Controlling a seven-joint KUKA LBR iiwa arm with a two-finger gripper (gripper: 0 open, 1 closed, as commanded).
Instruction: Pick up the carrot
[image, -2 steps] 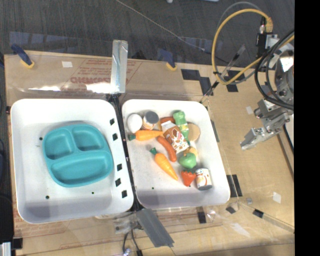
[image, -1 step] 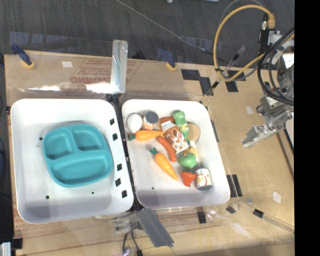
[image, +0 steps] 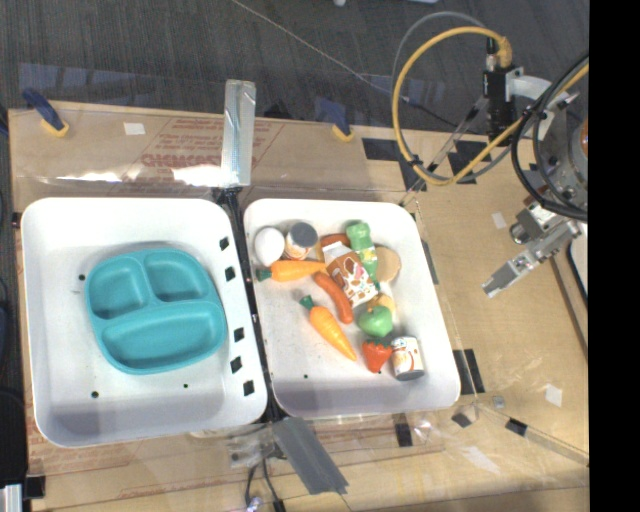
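Nearest, along the front of the bench (image: 520, 410): bare tan board and a strip of grey tape (image: 310, 458) just below the two bins.

Next back, toward the near middle of the right bin (image: 437, 385): the carrot (image: 332, 332), flat on the white floor, slanted, green top up-left, point down-right. Tightly hemmed in. Just beside the point, a red strawberry (image: 376, 355); just beyond that, a small can (image: 405, 358). On the far side, a red sausage (image: 334, 294) close against the leafy end and a green pepper (image: 376, 320) near the middle.

Off to the right, outside the bin and well apart from the carrot: the pincer (image: 512, 268), hanging over bare bench. Wide or narrow, cannot tell from this slant.

Likely troubles, as a guess:
- Catching the sausage or strawberry together with the carrot, for want of space on either side.
- Closing across the taper and squeezing the smooth shape out sideways.
- Going instead for the second orange carrot-like piece (image: 296, 270) farther back, by the egg (image: 268, 243).
- Clipping the bin wall on the way in from the right.

Underneath, smooth white plastic with little grip for a nudged toy. In the left bin (image: 40, 400), a teal divided plate (image: 155, 310).

Farther back: clear sheeting over printed cardboard (image: 180, 150), a silver tape strip (image: 238, 130), a looping yellow hose (image: 420, 60), then dark carpet (image: 150, 40).
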